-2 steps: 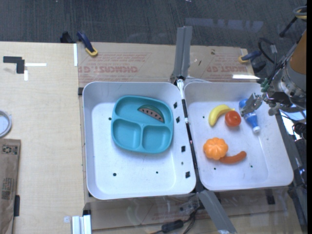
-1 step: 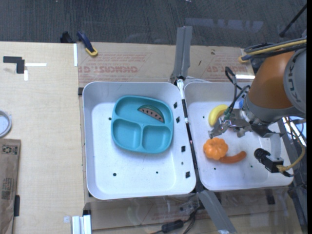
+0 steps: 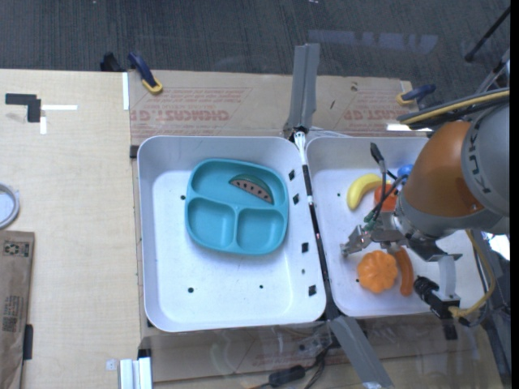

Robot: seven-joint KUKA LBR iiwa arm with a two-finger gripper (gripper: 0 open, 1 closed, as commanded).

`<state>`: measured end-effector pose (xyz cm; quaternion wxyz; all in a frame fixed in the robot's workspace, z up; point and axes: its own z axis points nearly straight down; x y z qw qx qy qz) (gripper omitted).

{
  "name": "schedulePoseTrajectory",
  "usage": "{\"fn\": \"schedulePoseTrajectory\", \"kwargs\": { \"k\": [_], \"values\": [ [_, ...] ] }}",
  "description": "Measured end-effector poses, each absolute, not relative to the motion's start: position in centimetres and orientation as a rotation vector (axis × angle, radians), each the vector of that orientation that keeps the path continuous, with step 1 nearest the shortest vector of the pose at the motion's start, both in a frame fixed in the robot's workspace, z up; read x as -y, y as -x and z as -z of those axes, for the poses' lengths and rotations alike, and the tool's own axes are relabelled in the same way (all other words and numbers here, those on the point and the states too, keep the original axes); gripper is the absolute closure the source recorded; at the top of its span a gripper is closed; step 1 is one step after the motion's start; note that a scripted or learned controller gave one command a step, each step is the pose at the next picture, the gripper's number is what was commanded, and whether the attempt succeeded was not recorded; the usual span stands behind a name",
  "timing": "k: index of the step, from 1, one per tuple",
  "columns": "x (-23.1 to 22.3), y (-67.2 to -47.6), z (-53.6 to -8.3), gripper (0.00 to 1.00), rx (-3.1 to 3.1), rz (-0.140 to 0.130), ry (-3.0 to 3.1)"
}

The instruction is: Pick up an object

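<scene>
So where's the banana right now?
The banana lies in the right bin, near its upper left part, above the orange pumpkin and left of the arm's orange band.

Arm (image 3: 478, 164) was grey-bodied, smooth and rounded, with a broad glossy orange band (image 3: 442, 173) wrapping the bulbous section above the wrist; part of a dark letter marking showed on the grey shell at the far right. Below the band sat a grey wrist collar, then the end effector (image 3: 357, 243), a small assembly of bare silver metal with thin dark and green wires running up along it. A black bracket-like fitting with a yellowish cable (image 3: 466, 310) hung off the lower side, and pale yellow and black lines crossed above the arm.
</scene>
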<state>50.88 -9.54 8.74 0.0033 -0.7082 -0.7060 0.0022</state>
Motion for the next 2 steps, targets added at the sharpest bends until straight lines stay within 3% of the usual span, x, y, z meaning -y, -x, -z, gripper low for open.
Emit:
{"fn": "schedulePoseTrajectory", "kwargs": {
  "k": [1,2],
  "values": [
    [10.6,-47.6,-8.72,0.0,2.212,-0.007,2.219],
    [10.76,-47.56,-9.22,1.0,2.202,-0.013,2.222]
  ]
}}
